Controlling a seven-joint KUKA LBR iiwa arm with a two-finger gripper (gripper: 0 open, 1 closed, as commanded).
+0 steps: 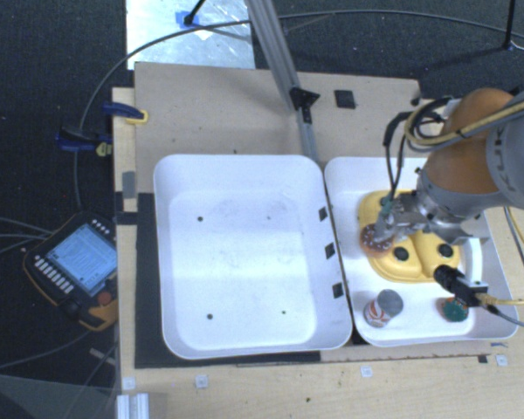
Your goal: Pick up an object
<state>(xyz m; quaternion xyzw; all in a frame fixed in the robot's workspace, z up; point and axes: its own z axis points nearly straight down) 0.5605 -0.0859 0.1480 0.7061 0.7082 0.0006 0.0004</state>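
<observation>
In the right bin [349, 234] lies a yellow toy [410, 256] with dark spots, and a small round brown ringed object [373, 238] rests at its left edge. My gripper [384, 221] hangs right over that brown object and the yellow toy's left part. A small grey and red object [384, 306] lies near the bin's front. A small teal object [455, 310] lies at the front right.
The left bin [236, 251] stands beside the right one, with a raised divider between them. A slanted metal pole [279, 51] crosses above the bench's back. A teach pendant [74, 264] lies off the bench to the left. Cables run behind.
</observation>
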